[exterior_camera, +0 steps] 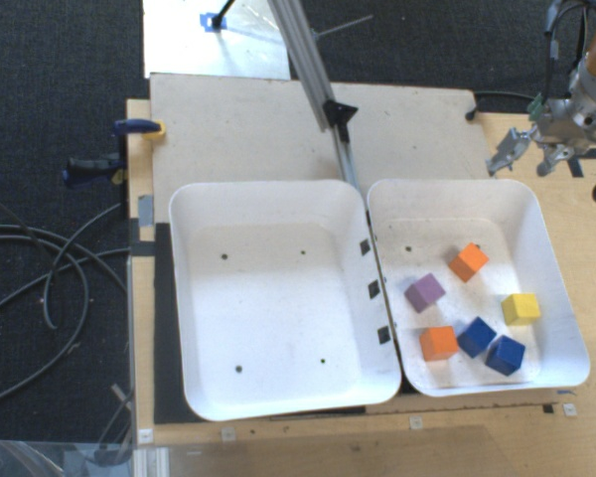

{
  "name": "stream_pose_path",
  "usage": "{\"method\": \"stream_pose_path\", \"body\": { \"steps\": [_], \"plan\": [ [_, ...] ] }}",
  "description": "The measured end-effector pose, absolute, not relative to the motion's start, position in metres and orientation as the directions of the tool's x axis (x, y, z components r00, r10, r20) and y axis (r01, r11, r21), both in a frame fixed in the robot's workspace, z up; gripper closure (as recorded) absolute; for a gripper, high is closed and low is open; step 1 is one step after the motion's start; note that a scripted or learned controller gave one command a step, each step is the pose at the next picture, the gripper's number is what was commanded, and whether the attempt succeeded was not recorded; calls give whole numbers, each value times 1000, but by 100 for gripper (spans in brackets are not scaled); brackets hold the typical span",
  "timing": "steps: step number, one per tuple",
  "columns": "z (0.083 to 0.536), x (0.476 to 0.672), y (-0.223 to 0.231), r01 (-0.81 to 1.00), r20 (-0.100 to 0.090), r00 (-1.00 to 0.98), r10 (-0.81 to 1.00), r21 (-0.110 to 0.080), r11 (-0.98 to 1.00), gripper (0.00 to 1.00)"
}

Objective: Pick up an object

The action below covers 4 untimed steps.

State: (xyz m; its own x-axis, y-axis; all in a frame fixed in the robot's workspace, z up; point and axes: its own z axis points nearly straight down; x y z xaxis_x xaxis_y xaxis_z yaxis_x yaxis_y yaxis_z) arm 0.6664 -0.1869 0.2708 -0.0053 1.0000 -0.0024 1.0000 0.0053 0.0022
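Observation:
The right bin (536,229) holds several small blocks: an orange one (468,261), a purple one (425,292), a yellow one (521,308), a second orange one (439,343) and two blue ones (476,336) (506,355). My gripper (528,157) hangs above the bench just beyond the right bin's far right corner. Its two fingers are spread apart with nothing between them. It is well away from all the blocks.
The left bin (194,266) lies beside the right one, sharing a middle edge. A slanted metal pole (308,53) crosses the back of the bench. Clamps (129,127) sit at the bench's left edge, with cables (40,266) on the floor.

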Motion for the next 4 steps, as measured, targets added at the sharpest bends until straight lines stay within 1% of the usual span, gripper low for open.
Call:
{"method": "stream_pose_path", "body": {
  "steps": [1,2,3,4],
  "plan": [
    [163,677,-207,1000,-1,-1,1000,-4,1,0],
    [87,623,-210,1000,2,1,1000,-6,-1,0],
    [90,571,-158,1000,2,-4,1000,-2,4,0],
    [102,574,-161,1000,-1,-3,1000,4,3,100]
  ]
}}
